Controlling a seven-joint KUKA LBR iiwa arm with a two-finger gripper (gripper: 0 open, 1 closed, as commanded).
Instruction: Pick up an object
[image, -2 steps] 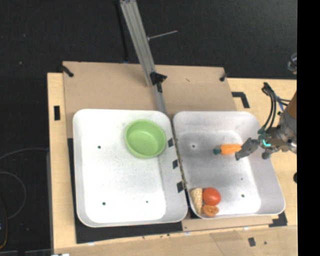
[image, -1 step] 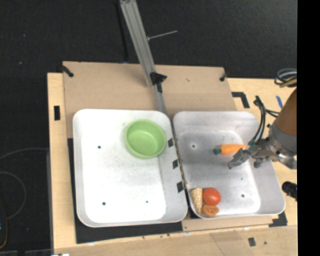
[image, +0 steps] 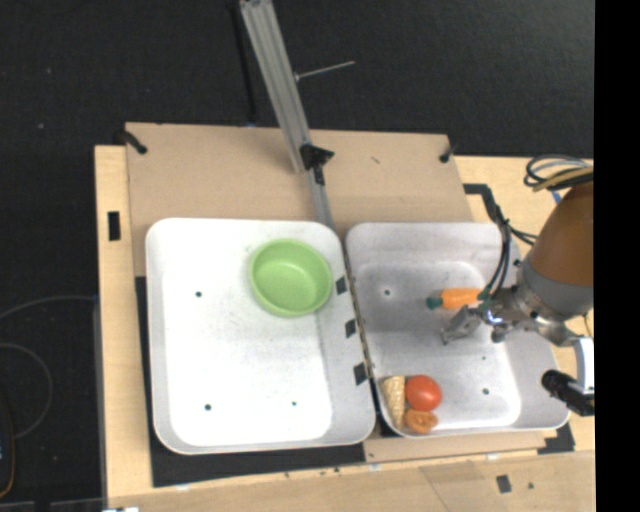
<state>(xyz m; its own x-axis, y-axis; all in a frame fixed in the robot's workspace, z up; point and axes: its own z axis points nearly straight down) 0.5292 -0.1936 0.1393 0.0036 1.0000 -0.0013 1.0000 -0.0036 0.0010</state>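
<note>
— Now, where's the pincer (image: 472, 322)?

— Low in the right bin (image: 400, 250), just beside the toy carrot (image: 455, 298). Clenched or released, I cannot tell.

— And the carrot?

— Lying on the bin floor, orange with a green tip.

— Anything else?

— 1 tomato (image: 423, 392) in the near corner, touching 2 smaller pieces. Green bowl (image: 291, 278) in the left bin (image: 200, 340).

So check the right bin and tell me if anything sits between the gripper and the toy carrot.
Nothing visible does. The gripper hangs just below the toy carrot in the right bin, with bare bin floor around them. The tomato and the other pieces lie apart at the bin's near edge.
</note>
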